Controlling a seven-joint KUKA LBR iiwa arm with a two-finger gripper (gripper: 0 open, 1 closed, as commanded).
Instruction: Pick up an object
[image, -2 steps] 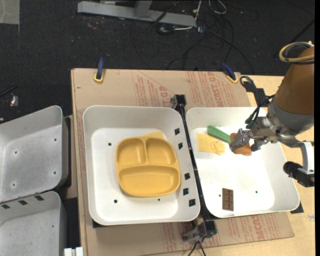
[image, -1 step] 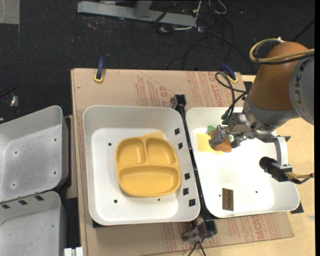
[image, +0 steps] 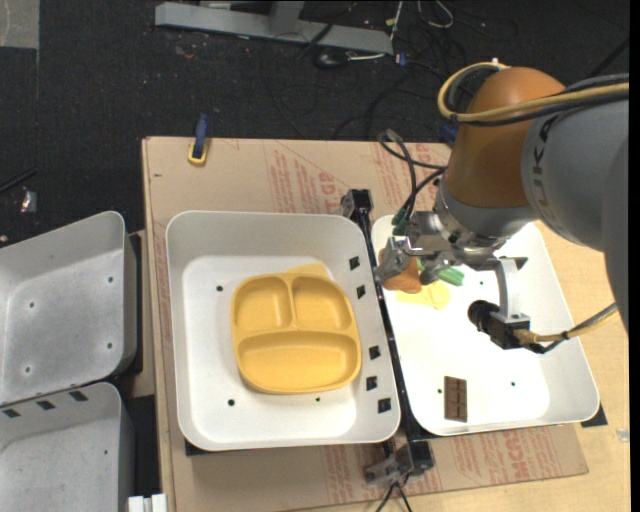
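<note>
In right bin (image: 560, 395) | end effector (image: 415, 262) over orange object (image: 403, 283), axis unclear | grip: cannot tell

Grey arm housing (image: 585, 165), left face: dark letters, partly visible, seemingly "UK".
Brown cardboard sheet (image: 290, 170) on the counter, far edge and near right corner: red print, too faint to read.

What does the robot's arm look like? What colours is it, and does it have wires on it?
The big rounded grey metal arm has a fat shiny orange band above its wrist. Dark letters run down the grey part. A thin yellowish cable loops over the orange band, and black wires trail behind. At the end sits a small silvery metal gripper.
</note>
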